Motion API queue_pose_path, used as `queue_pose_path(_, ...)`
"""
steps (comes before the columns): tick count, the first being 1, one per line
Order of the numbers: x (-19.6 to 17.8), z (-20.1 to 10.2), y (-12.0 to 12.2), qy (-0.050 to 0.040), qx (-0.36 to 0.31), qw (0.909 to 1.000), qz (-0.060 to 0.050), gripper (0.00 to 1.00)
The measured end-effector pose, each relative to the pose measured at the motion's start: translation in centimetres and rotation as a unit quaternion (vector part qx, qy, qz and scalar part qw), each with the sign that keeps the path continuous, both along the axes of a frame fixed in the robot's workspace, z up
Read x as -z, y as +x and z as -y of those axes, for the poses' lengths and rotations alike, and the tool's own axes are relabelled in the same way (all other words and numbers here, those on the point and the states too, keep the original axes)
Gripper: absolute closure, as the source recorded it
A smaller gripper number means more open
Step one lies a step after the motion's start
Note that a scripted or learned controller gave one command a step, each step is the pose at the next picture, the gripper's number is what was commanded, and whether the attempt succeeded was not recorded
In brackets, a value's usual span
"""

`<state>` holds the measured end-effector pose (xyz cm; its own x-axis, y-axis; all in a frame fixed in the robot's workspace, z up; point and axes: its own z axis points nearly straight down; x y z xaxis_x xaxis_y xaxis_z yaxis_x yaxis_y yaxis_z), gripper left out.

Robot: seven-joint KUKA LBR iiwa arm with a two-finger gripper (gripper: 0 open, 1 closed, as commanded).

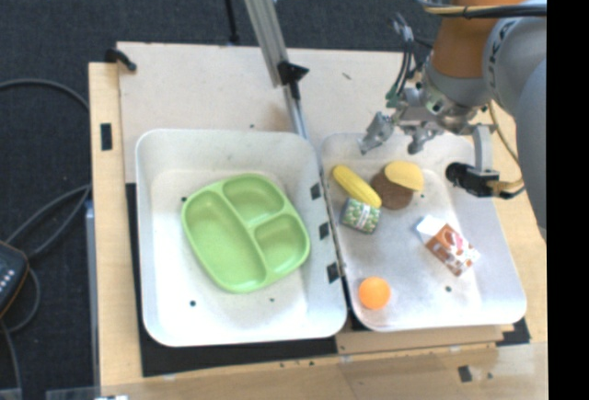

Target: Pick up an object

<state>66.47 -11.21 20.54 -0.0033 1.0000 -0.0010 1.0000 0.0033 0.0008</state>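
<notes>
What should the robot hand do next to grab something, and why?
Probably move straight down a little. The gripper hangs open over the far end of the right bin, holding nothing, and the yellow and brown toy sits just below it beside the banana.

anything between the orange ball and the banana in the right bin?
Yes. In the camera view, a small green can lies between the orange ball and the banana, right against the banana's lower end. Below the can, bare bin floor runs to the ball.
</notes>
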Motion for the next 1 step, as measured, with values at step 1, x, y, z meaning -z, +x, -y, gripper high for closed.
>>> queue_pose_path(1,0.00,0.02,0.00,-0.0002,0.000,1.0000,0.000,0.00)
